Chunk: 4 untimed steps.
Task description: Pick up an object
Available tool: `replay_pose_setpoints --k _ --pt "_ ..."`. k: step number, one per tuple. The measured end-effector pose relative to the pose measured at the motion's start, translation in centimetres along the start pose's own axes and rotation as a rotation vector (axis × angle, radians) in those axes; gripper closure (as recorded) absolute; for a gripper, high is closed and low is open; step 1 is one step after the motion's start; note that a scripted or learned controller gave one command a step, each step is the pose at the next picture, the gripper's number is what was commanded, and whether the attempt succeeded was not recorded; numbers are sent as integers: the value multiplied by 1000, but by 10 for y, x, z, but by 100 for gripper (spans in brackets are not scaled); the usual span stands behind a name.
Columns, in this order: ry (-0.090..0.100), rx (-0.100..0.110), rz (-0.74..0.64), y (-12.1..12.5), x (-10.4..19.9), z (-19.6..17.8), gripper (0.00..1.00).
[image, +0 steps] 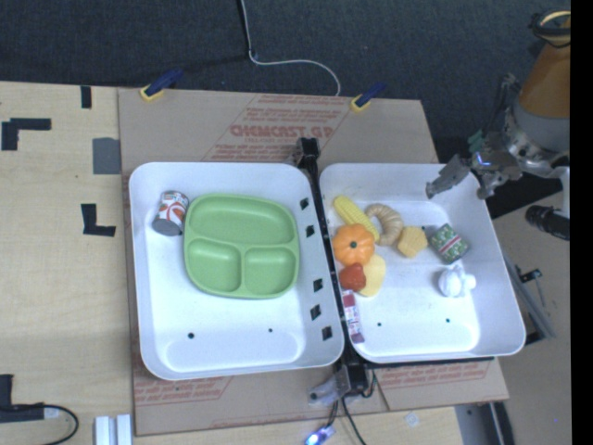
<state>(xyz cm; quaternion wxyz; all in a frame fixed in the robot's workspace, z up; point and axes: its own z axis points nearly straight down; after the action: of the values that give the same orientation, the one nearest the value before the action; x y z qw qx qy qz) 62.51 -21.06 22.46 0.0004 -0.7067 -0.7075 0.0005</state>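
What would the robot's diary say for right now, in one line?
end effector: above right bin's far edge, holding nothing | toy food: in right bin | green plate, can: left bin

Toy foods (389, 239) lie clustered in right bin (491, 332).

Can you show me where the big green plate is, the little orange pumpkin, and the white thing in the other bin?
Green three-compartment plastic plate (243, 246), camera view, on its centre divider.
Small round orange pumpkin toy (354, 246), camera view, on its top middle.
Small white lumpy object (454, 283), camera view, on its middle.
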Motion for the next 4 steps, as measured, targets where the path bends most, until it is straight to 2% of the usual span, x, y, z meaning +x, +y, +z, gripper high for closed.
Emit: replay_pose_setpoints --k 1,2,3,4 --pt "-2 -16 -3 -68 40 -168 0" --pt "-3 -16 -1 -145 53 -303 0" --pt "-2 -2 0 -141 53 -304 100" --pt "3 10 -5 -133 107 -209 100"
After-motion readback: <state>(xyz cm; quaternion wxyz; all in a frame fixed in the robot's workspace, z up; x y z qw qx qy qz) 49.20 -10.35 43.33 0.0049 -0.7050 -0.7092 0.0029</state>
